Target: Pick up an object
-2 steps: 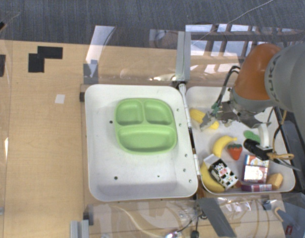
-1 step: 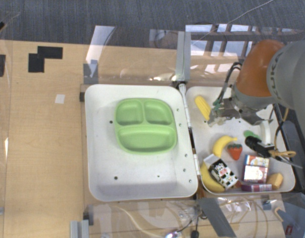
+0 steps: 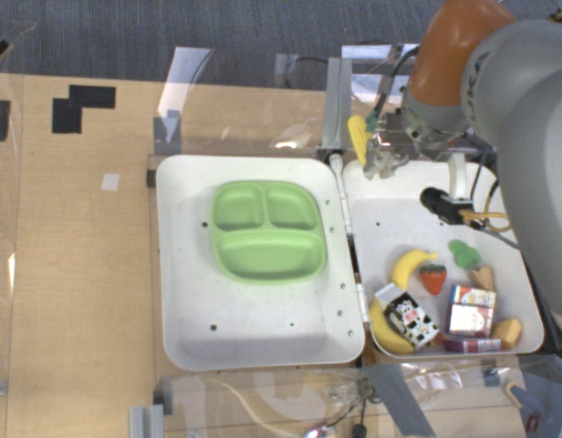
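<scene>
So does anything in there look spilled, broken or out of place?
One oddity: a yellow corn-like toy sits by the right white bin's top-left corner, near the gripper, away from the toy food heaped at bottom right. The green divided plate lies flat.

The left bin [image 3: 185, 336] is white and bears a light green divided plate [image 3: 267, 231] at its centre. The right bin [image 3: 390, 203] is white too. In it, toward five o'clock, lie a yellow banana [image 3: 411, 265], a red strawberry [image 3: 432, 279] with a green top, and a small dark green piece [image 3: 463, 253]. At seven o'clock a white carton [image 3: 411, 318] carries black cow patches, lying over a second yellow banana [image 3: 386, 328]. A red-and-white box [image 3: 471, 310] sits at five o'clock. The arm [image 3: 523, 99] is grey with an orange band [image 3: 454, 35]. The bench [image 3: 71, 272] is pale wood with black blocks [image 3: 80, 106] at ten o'clock.
</scene>
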Controlling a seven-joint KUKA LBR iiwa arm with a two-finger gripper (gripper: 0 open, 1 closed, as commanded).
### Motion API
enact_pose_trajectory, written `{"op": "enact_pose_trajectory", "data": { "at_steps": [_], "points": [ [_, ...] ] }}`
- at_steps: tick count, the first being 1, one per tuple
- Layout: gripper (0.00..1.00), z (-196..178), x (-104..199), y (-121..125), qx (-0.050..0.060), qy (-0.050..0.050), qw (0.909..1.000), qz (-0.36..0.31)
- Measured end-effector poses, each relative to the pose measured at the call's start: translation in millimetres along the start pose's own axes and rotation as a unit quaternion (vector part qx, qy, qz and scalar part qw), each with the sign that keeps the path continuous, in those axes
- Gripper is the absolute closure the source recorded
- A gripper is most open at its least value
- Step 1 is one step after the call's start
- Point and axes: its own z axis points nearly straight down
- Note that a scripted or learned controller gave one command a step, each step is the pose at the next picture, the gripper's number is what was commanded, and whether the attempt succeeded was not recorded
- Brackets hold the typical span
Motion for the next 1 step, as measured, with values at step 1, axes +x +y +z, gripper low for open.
{"op": "enact_pose_trajectory", "data": {
  "at_steps": [1],
  "points": [
    [1.0,-26.1,8.7,-20.3,0.001,0.0,0.9999,0.017]
  ]
}}
